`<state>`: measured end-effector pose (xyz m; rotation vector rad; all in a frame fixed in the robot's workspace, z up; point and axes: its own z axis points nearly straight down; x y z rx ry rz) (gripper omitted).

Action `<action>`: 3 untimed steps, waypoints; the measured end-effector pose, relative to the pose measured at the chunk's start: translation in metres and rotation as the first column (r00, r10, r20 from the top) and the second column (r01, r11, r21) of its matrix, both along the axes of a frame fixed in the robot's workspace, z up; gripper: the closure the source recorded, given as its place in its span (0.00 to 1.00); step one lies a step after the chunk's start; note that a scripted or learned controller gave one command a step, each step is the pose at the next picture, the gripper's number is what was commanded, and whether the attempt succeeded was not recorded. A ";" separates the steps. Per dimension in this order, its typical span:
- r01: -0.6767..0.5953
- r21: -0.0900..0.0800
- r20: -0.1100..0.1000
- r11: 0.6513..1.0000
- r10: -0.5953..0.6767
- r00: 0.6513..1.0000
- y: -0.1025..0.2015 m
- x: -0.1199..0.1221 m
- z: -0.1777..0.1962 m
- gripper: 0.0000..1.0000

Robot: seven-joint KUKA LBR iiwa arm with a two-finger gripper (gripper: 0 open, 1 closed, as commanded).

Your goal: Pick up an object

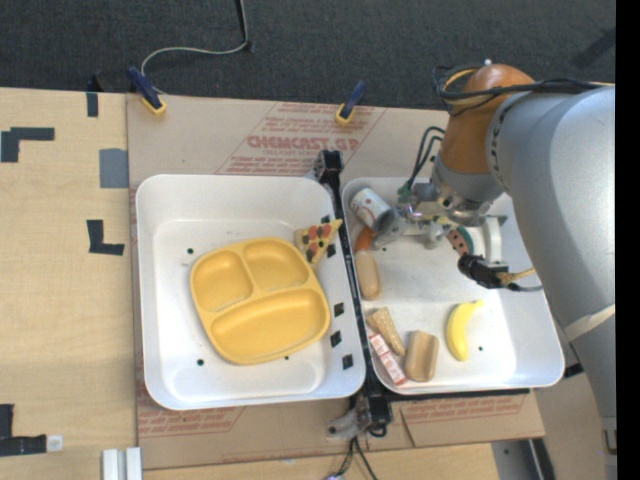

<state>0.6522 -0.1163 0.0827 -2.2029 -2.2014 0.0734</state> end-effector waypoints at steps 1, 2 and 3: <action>-0.001 -0.004 -0.011 1.000 0.001 1.000 0.001 0.003 0.000 0.00; -0.003 0.010 -0.011 1.000 0.003 1.000 -0.006 0.004 -0.002 0.00; 0.001 0.000 0.000 1.000 -0.001 1.000 -0.001 0.001 0.000 0.00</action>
